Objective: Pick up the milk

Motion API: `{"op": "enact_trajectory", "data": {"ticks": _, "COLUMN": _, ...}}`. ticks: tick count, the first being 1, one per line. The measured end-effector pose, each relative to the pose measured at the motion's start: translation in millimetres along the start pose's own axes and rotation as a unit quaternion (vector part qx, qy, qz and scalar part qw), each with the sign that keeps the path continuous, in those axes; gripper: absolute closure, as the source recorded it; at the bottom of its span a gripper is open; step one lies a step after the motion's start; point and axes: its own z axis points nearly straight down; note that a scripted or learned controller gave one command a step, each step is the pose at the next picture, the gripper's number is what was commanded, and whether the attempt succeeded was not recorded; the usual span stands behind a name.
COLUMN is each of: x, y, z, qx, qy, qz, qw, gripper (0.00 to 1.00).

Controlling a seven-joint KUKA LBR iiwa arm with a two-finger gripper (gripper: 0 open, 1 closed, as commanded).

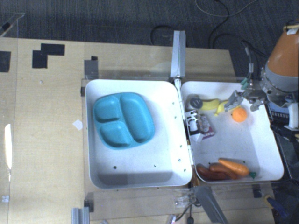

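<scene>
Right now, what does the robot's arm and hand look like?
The arm is grey with a big rounded orange band above the wrist. Its hand is small, made of silvery-grey metal parts with a tiny green spot on top. Dark cables trail on the floor behind the bench.

- One camera watches me, fixed high above my desk (46,125), looking down at a slant.
- It stands far enough back to take in both white bins (140,178).
- My arm (282,64) enters from its right.
</scene>
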Motion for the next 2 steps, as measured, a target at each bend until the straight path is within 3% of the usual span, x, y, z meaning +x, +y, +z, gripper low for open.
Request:
{"op": "enact_trajectory", "data": {"ticks": 1, "x": 99.6, "y": 11.4, "z": 42.5, "qx": 0.0, "qy": 0.0, "qz": 0.035, "qw": 0.9994, "gripper": 0.0}}
{"op": "enact_trajectory", "data": {"ticks": 2, "x": 47.9, "y": 50.6, "z": 78.7, "qx": -0.002, "qy": 0.0, "qz": 0.133, "qw": 0.9912, "gripper": 0.0}}
